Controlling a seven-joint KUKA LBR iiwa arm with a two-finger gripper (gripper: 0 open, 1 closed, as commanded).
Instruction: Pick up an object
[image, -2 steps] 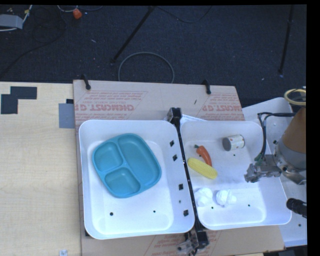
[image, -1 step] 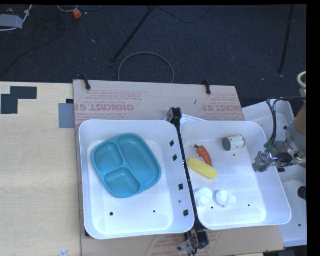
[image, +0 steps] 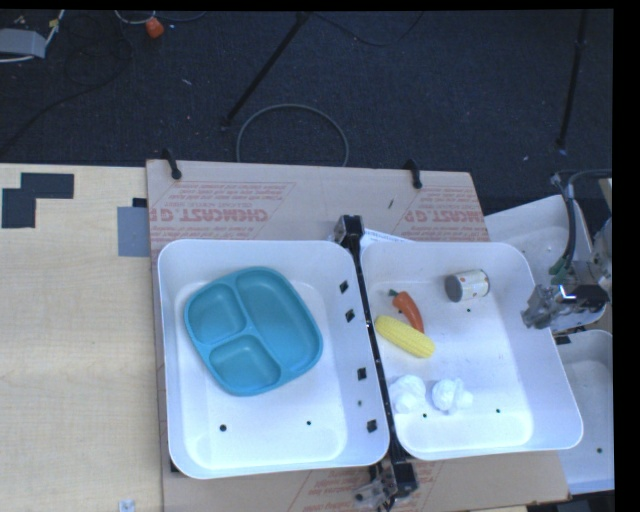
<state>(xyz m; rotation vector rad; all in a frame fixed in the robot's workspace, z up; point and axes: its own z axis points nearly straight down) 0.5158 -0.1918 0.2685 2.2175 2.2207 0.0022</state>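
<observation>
In the camera view we see the gripper (image: 556, 303) at the right rim of the right bin (image: 520, 420), just outside its wall; it is too small and blurred for us to tell its state, and nothing shows in it. Well to its left, inside that bin, lie a grey cylinder (image: 466, 286), an orange carrot (image: 408, 310) touching a yellow corn cob (image: 404, 337), and two white lumps (image: 430, 394). The left bin (image: 200, 440) holds a blue divided plate (image: 252, 330).

Two shallow white bins (image: 255, 440) (image: 540, 420), one blue divided plate (image: 252, 330), one yellow corn cob (image: 404, 337), one orange carrot (image: 408, 309), one grey cylinder (image: 467, 286), two white crumpled lumps (image: 407, 393) (image: 449, 394)
</observation>
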